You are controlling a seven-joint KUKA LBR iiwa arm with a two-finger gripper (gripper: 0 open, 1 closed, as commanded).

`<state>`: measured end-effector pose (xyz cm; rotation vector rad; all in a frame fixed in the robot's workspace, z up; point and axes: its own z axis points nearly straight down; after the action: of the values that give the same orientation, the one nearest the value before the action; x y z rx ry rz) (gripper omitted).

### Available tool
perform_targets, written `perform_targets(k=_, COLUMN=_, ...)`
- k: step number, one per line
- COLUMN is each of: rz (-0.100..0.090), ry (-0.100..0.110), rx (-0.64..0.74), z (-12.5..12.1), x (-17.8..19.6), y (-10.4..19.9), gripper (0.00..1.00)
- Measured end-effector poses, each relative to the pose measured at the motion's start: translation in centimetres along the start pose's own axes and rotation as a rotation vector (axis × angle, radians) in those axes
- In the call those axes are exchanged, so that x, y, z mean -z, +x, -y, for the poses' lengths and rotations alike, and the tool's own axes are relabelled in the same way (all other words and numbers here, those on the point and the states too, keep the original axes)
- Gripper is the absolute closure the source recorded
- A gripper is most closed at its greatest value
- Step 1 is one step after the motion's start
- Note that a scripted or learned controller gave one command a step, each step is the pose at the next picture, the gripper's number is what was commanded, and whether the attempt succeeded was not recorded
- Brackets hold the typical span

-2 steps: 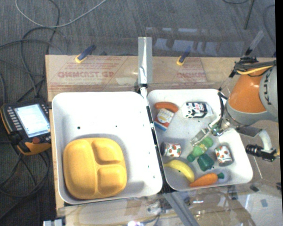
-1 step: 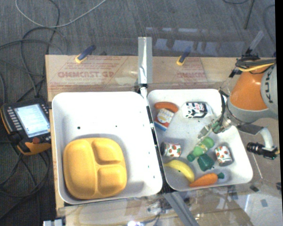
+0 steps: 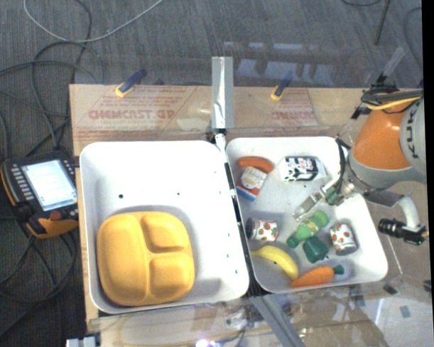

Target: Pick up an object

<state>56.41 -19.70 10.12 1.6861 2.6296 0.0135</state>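
Carrot (image 3: 313, 275): R bin (image 3: 369, 265) front edge, beside banana (image 3: 275, 259).
Yellow tray (image 3: 146, 257): L bin (image 3: 131, 165), near corner.
Green bottle (image 3: 307, 229): mid R bin, just below tool.
Tool (image 3: 314, 203): low over R bin centre, grip state can't tell.
Milk carton (image 3: 301, 168): R bin, far side.

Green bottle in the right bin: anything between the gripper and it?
Nothing visible. The gripper hangs just up-left of the green bottle with only bare bin floor between them. Close neighbours may crowd a grasp: a dark green block below it, a banana lower left, a small can to its right.
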Motion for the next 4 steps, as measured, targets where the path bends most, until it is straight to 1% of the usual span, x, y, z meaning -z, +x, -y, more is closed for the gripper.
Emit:
perform_targets(k=1, rz=-0.012, ry=0.031, rx=-0.159, z=-7.2, x=-1.4, y=-2.0, gripper=0.00)
perform_targets(k=2, rz=-0.002, ry=0.010, rx=-0.131, z=1.1, x=-1.1, y=1.3, gripper=0.00)
perform_targets(k=3, rz=0.000, ry=0.003, rx=-0.130, z=0.8, x=0.0, y=1.4, gripper=1.00)
perform_targets(k=4, rz=0.000, ry=0.004, rx=-0.130, z=0.8, x=0.0, y=1.4, gripper=0.00)
